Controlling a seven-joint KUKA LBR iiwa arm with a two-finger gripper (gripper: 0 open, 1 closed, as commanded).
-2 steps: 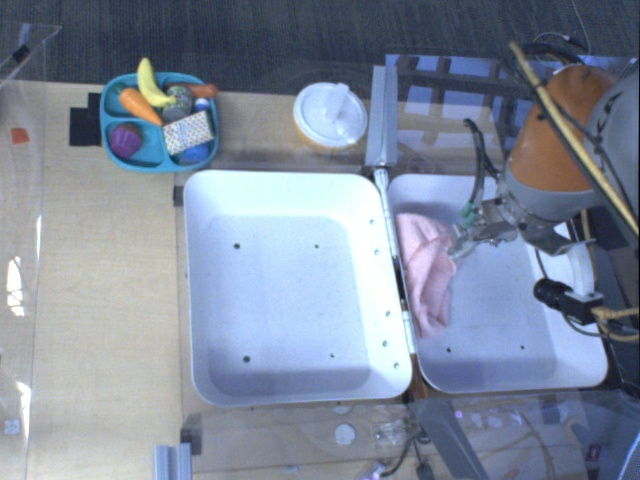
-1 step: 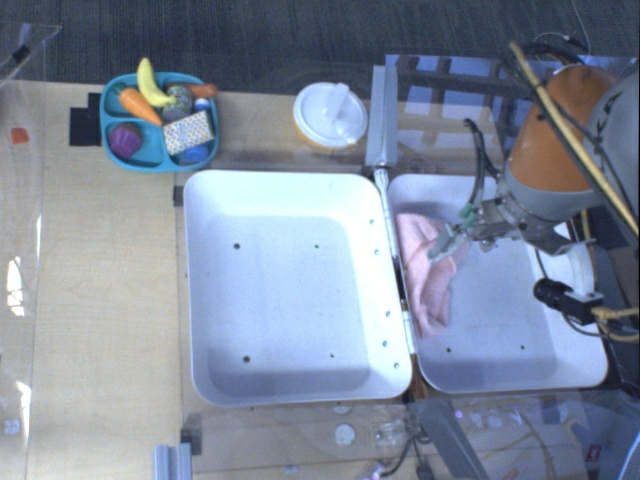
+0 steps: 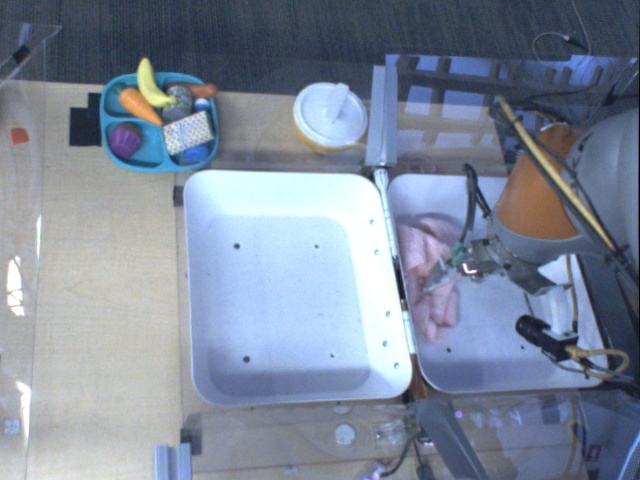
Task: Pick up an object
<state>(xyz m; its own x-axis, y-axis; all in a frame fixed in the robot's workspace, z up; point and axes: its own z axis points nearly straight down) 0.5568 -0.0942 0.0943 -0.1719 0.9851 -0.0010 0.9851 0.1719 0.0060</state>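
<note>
The two-finger gripper (image 3: 443, 280) is pressing down on the crumpled pale pink cloth (image 3: 428, 273) lying at the left side of the right white bin (image 3: 500, 363); how far it is open I cannot tell, the tips being too small and blurred. The grey arm with its orange band (image 3: 535, 208) is covering that bin's right part. The left white bin (image 3: 290, 288) is sitting just beside it. At the upper left, a blue compartment tray of toy food (image 3: 160, 120) and a white-lidded yellow container (image 3: 331, 116) are resting on the bench.
</note>
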